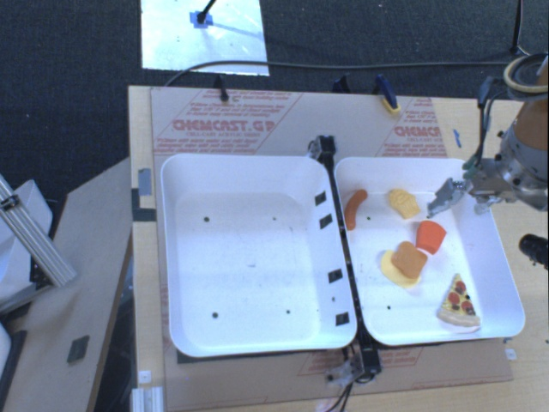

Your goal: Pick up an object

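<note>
The orange-red block (431, 236) lies in the right bin (493, 256), just below and left of my gripper (446, 198), and it looks to me like a light, stiff plastic toy with flat faces, so I would pinch it across two opposite sides, where smooth plastic could still slip. Around that block sit a yellow piece (403, 202) up and to its left, a sausage (353, 208) further left, a burger-like piece (405, 263) below-left and a pizza slice (458, 302) below. I cannot tell whether my fingers are spread or closed.
</note>
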`<action>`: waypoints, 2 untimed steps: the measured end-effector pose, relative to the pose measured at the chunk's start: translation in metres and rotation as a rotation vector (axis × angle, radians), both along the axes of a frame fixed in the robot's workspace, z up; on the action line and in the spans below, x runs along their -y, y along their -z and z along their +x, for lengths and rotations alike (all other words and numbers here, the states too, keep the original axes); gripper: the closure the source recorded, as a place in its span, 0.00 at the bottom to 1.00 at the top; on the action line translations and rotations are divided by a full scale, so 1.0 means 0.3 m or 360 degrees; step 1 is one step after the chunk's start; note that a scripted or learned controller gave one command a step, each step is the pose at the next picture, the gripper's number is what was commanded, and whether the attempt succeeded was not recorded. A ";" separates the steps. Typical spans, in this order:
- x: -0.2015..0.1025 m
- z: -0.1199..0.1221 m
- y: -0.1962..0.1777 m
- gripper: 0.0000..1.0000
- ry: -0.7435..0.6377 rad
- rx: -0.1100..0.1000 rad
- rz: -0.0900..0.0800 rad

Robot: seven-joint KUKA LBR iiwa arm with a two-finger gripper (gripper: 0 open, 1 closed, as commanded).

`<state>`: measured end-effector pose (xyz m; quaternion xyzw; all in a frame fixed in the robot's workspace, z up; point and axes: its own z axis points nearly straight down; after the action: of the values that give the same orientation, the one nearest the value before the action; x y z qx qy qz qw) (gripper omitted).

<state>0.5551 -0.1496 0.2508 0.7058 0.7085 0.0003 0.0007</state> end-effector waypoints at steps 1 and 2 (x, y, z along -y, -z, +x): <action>0.081 0.021 0.564 0.00 0.0008 0.0006 -0.0003; -0.042 -0.005 0.556 0.00 -0.0004 -0.0004 0.0004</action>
<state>0.5535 -0.1371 0.0841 0.7049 0.7093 0.0002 -0.0010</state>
